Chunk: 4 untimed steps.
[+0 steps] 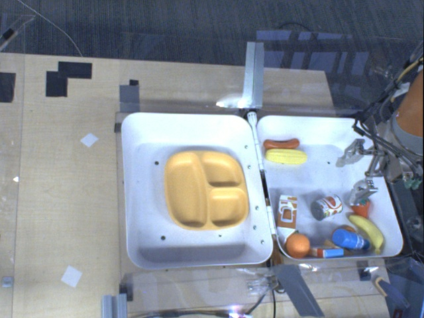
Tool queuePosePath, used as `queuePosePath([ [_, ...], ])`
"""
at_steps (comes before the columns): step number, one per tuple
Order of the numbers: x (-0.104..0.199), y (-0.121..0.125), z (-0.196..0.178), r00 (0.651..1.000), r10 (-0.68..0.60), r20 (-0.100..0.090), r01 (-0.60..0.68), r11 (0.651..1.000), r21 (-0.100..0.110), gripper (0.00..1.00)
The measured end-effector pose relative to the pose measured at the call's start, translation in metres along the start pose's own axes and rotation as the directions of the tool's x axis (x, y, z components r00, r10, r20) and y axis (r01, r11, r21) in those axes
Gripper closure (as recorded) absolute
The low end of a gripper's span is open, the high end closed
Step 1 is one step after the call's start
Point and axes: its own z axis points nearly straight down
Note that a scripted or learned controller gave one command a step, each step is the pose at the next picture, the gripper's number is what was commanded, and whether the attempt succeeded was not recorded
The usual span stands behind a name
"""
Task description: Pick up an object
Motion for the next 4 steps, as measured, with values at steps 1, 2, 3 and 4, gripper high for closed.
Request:
queuePosePath([
  [1,-0.030,0.004,0.035,0.881,0.473,0.000,-0.473,0.881,0.000,0.00],
  [2,-0.105,-0.026,0.108,0.903,0.430,0.006,-0.430,0.903,0.000,0.00],
  [3,-0.052,-0.002,0.108,0.902,0.433,0.001,-0.433,0.902,0.000,0.00],
  [4,0.009,-0.026,0.031,0.836,0.549,0.005,-0.549,0.836,0.000,0.00],
])
